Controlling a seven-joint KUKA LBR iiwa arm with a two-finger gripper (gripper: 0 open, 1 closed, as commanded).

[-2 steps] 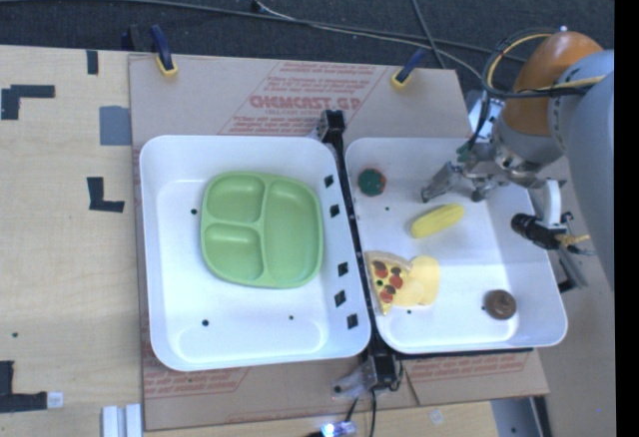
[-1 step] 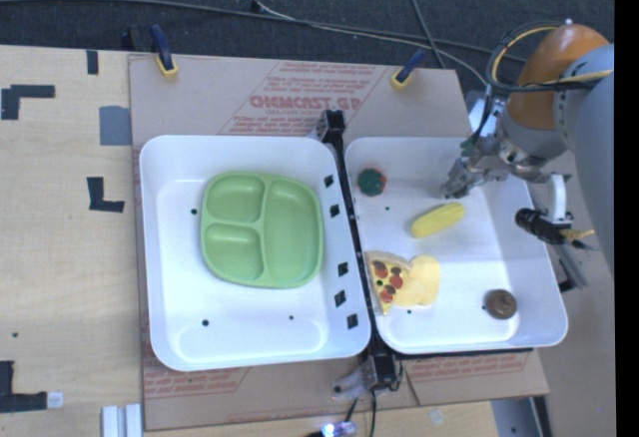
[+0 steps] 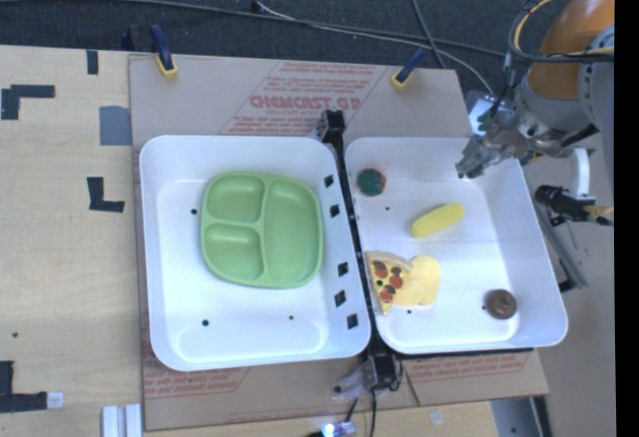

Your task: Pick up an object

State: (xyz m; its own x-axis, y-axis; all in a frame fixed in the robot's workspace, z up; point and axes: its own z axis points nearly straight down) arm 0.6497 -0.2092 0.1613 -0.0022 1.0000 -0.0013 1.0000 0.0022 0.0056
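The gripper (image 3: 469, 166) hangs over the far right corner of the right bin (image 3: 534, 225), its dark tip pointing down and toward the bin's middle; whether it is released or clenched cannot be told from this slant, and nothing shows at its tip. The arm comes in from the right edge, the grey wrist tilted down to the left with the orange band (image 3: 574, 41) above it and cables looping off behind.

Nearest the tip lies a yellow corn cob toy (image 3: 437, 219), apart from it, in the middle of the right bin. Its long axis runs left to right with the right end raised slightly toward the far wall. Nothing lies between it and the tip.

Further left, near the bin's far left corner, sits a small dark green ball with a red patch (image 3: 371, 182). Toward the near side, against the divider, rests a toy pizza slice (image 3: 399, 281), yellow with red spots. A small brown round piece (image 3: 500, 303) sits in the near right corner, well apart from the rest.

The left bin (image 3: 170, 325) holds a green sectioned plate (image 3: 264, 229), lying flat.
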